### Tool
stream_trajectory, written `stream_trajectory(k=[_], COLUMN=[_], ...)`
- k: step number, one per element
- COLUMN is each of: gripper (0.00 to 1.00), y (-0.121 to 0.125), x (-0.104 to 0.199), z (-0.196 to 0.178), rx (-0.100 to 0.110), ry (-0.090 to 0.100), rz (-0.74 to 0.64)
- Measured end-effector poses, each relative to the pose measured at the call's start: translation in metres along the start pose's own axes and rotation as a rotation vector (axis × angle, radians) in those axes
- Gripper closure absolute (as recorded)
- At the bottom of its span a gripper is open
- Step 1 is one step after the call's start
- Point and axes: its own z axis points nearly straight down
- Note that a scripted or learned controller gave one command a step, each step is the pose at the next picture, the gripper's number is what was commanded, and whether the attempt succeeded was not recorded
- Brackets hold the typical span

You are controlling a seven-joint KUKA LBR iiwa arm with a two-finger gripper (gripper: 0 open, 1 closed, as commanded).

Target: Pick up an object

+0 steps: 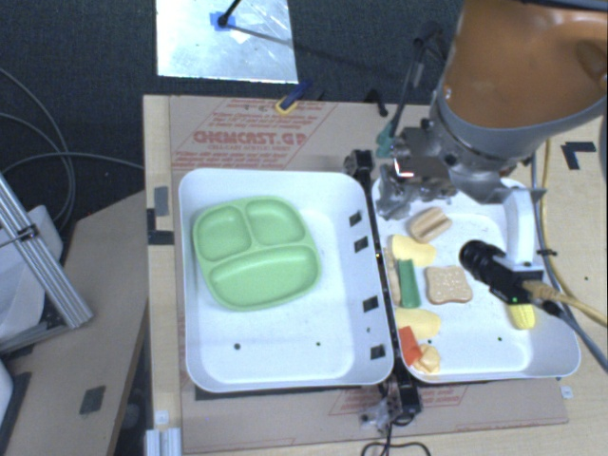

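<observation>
The gripper hung over the right bin at its far left corner, just beside a tan bun-shaped piece; whether it was open or closed could not be told. A toast slice and a green stick, possibly toy food, lay in the same bin; a green divided plate occupied the left bin.

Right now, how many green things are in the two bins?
2. A green plate lies in the left-hand bin; a green stick lies in the right-hand bin, beside the toast slice. The arm covers part of that bin, so more may be hidden.
</observation>
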Motion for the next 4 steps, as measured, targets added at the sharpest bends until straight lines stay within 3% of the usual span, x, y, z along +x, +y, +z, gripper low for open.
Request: stream_trajectory(k=[1, 2, 4], gripper=[1.0, 1.0, 1.0], y=[0.0, -0.001, 0.001], x=[0.002, 0.029, 0.028], z=[-0.043, 0.019, -0.006], rx=[-0.001, 0.006, -0.002], ry=[0.001, -0.001, 0.001], rz=[0.004, 0.003, -0.008])
